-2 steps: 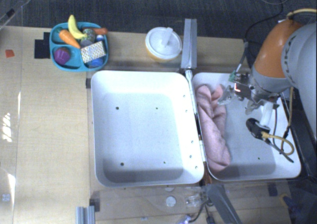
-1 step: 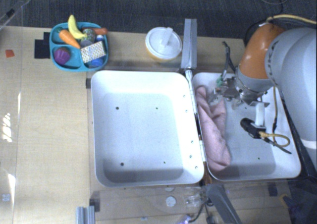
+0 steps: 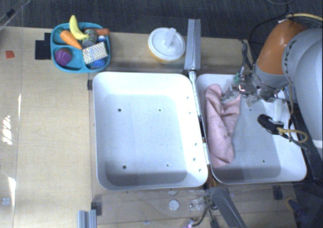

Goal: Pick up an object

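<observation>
Pink cloth (image 3: 220, 123) fills the right bin's (image 3: 262, 169) left side beneath the end effector (image 3: 236, 90), grip unclear.

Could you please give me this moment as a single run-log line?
arm: over right bin | pincer: at pink cloth's upper end | cloth: along bin's left wall | left bin: white | lift: not seen

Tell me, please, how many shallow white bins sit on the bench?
2: the left bin lies mid-bench, and the right bin, beside it, holds a pink cloth along its left wall.
</observation>
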Motion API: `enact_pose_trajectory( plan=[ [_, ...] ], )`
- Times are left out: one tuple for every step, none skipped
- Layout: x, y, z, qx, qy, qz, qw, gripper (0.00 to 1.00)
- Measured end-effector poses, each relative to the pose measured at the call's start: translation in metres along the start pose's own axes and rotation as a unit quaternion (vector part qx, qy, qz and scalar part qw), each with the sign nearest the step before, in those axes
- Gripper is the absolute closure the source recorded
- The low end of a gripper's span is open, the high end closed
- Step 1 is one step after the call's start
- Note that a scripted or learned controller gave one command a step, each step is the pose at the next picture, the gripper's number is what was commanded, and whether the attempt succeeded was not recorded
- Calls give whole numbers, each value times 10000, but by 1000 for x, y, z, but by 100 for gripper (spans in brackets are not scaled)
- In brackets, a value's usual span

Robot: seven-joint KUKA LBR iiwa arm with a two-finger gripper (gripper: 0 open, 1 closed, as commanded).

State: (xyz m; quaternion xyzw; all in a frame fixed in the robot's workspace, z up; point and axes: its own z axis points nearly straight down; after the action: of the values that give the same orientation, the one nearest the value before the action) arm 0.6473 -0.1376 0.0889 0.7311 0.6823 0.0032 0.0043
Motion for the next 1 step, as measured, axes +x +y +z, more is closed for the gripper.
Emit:
enact_pose_trajectory(
  plan=[
    [29,-56,-2,-15,9,-475,9989,0]
  ],
)
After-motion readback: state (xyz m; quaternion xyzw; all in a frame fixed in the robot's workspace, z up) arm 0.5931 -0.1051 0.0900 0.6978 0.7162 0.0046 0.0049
